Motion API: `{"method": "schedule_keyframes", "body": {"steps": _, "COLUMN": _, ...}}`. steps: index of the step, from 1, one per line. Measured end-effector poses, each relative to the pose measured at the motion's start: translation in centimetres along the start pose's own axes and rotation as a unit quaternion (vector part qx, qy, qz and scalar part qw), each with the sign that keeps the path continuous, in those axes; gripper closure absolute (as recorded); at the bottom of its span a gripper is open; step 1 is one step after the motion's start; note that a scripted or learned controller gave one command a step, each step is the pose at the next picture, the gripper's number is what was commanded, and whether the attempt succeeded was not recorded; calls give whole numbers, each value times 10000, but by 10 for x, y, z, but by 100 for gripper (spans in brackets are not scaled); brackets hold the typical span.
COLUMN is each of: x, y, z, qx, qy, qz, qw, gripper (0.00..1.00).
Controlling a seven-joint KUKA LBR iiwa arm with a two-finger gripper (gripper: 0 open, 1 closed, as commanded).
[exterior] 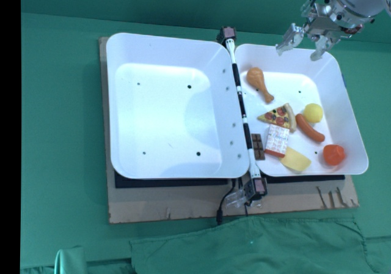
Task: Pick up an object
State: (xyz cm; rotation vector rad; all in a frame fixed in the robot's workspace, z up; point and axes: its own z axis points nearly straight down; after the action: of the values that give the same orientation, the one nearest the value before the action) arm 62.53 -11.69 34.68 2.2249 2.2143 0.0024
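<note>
camera view: hand (303, 44) spread, nothing between its fingers, over right bin (351, 121); orange drumstick (259, 83) below.

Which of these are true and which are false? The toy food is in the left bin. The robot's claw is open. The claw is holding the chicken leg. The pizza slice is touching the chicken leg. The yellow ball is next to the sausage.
1. The toy food is in the left bin. False: it all lies in the right bin.
2. The claw is open. True: the gripper has its fingers spread apart.
3. The claw is holding the chicken leg. False: the chicken leg lies on the bin floor, and nothing is between the fingers.
4. The pizza slice is touching the chicken leg. False: the pizza slice lies apart from it.
5. The yellow ball is next to the sausage. True.
</note>
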Motion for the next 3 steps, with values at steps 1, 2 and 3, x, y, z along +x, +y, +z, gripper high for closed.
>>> {"method": "schedule_keyframes", "body": {"steps": 1, "x": -7, "y": -4, "z": 57, "qx": 23, "qy": -6, "qz": -1, "qw": 10000, "gripper": 0}}
{"method": "schedule_keyframes", "body": {"steps": 2, "x": -15, "y": -12, "z": 109, "qx": 28, "qy": -5, "qz": 1, "qw": 10000, "gripper": 0}}
{"method": "schedule_keyframes", "body": {"steps": 3, "x": -16, "y": -12, "z": 160, "qx": 30, "qy": -4, "qz": -4, "qw": 10000, "gripper": 0}}
